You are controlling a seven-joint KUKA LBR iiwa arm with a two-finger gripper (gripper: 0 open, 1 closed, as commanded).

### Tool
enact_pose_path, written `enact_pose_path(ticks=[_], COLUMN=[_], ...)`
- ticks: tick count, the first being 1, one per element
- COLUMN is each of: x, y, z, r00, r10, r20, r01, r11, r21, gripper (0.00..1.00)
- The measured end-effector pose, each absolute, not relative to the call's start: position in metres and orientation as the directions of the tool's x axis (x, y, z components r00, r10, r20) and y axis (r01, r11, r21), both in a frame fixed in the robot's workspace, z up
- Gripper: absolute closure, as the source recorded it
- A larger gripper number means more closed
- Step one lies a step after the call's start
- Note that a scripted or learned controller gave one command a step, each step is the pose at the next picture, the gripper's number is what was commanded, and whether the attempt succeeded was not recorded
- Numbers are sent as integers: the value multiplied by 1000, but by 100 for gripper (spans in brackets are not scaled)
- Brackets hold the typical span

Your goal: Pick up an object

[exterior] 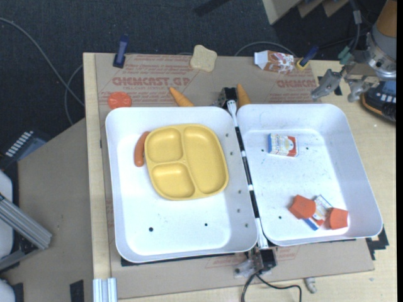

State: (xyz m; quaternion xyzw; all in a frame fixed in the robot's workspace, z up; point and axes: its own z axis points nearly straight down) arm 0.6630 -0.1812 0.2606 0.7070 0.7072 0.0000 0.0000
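Note:
My gripper hangs at the upper right, beyond the far right corner of the right bin, with its fingers apart and nothing between them. Inside that bin a small white, blue and red carton lies near the far side. Near the front lie an orange block, a second orange block and a small blue and white item between them. The left bin holds a yellow divided plate and a red sausage at the plate's left edge.
On the bench behind the bins lie a bread slice, a carrot, an orange piece, a red disc, a blue item and a small carton. Cables run along the divider between the bins.

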Motion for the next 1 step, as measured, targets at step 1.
enact_pose_path(ticks=[1], x=[666], y=[-124], z=[203], r00=[-2], r10=[1000], r20=[2], r01=[1000], r11=[2], r21=[-2], gripper=[0])
